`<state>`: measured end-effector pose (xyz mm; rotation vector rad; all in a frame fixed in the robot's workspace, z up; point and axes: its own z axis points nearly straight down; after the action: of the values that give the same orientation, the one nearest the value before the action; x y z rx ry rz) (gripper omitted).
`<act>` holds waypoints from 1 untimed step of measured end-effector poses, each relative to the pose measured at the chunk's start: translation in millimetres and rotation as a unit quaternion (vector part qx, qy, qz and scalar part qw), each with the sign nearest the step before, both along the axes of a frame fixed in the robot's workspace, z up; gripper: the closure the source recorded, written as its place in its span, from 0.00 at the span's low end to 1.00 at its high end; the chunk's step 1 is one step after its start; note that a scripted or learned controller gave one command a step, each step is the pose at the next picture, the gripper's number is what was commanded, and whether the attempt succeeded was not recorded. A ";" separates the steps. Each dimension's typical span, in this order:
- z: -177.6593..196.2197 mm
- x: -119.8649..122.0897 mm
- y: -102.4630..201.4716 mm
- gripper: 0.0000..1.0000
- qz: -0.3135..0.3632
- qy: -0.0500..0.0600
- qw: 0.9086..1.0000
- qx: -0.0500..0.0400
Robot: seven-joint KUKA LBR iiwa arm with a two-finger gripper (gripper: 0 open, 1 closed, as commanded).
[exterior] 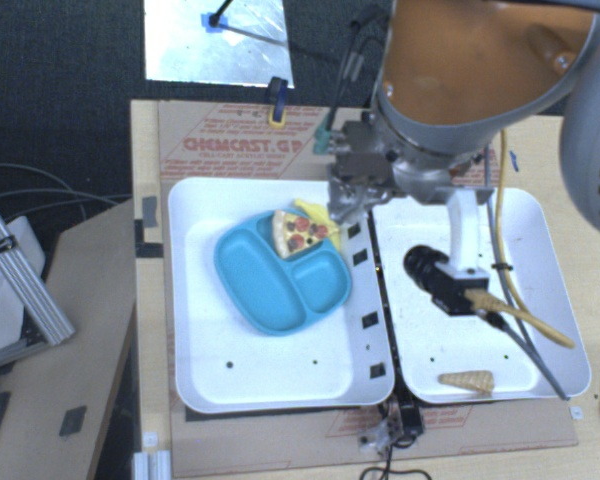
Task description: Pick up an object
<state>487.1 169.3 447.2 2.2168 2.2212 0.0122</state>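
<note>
Just beside the tool (344,208), pizza slice (298,234) on blue plate (265,293) in left bin (195,368), tool's spread impossible to tell.

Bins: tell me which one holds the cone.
The right bin: the cone lies near its front edge. The left bin holds a blue plate and a pizza slice instead.

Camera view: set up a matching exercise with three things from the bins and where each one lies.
Things:
1. plate
2. pizza slice
3. cone

Places:
A. by the near edge of the right bin
B. on the far end of the plate
C. flat on the floor of the left bin

Pairs: 1-C, 2-B, 3-A
</note>
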 end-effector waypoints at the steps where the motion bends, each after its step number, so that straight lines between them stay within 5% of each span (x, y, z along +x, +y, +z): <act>1: -95.6 -0.9 -94.7 1.00 -0.005 0.007 1.000 -0.004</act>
<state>486.2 74.6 351.6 2.2312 2.2135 -0.0115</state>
